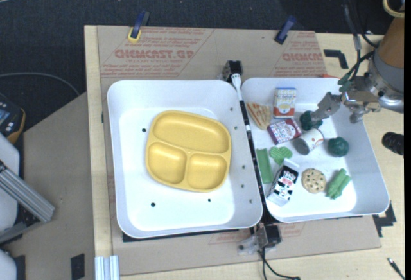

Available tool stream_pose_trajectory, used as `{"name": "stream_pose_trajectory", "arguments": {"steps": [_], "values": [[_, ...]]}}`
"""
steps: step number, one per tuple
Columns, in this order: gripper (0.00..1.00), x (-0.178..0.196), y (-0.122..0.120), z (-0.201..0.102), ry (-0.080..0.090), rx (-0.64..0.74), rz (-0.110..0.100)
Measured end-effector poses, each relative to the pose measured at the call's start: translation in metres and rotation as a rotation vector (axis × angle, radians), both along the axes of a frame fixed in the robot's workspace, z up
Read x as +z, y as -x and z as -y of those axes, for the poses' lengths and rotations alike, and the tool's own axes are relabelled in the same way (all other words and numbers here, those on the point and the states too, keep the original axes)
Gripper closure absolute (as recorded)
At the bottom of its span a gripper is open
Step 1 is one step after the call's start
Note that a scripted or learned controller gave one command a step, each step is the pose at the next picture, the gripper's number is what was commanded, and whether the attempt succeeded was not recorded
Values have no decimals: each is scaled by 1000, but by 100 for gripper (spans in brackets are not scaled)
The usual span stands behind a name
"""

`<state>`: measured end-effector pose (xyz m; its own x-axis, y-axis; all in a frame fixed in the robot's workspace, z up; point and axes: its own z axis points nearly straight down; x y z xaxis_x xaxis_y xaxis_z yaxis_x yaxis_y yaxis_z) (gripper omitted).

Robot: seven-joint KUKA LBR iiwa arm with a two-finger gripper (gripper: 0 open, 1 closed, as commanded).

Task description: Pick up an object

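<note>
The arm (388, 63) enters from the right and hangs over the upper part of the right bin (369, 198). The gripper (321, 112) points left and down; one finger (326, 105) is visible, its dark tip just beside a dark green object (307, 121) — whether that object is between the fingers cannot be told, nor whether the gripper is open or closed.

Right bin contents: a small carton (285, 101) near the far wall; a tan wedge (259, 113) at the left wall; a dark red packet (281, 131) just beside it; a white cup (309, 141) lying on its side; a dark green ball (337, 146) to its right; a green strip (262, 165) and a green leafy piece (280, 155) near the left wall; a black-and-white box (283, 185); a cookie (313, 180); a green toy (338, 183) near the front right.

Left bin (122, 144): one yellow tray (187, 150) with three compartments, roughly central.

Both bins rest on a cardboard-covered surface (192, 54).
</note>
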<state>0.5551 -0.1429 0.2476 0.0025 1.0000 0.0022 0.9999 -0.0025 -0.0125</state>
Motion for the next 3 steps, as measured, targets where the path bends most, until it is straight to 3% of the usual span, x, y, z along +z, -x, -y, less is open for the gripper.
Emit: {"name": "stream_pose_trajectory", "arguments": {"steps": [1, 3], "values": [[0, 7, -2, 0, 2, 3, 13], [0, -104, 3, -21, -1, 2, 5]]}}
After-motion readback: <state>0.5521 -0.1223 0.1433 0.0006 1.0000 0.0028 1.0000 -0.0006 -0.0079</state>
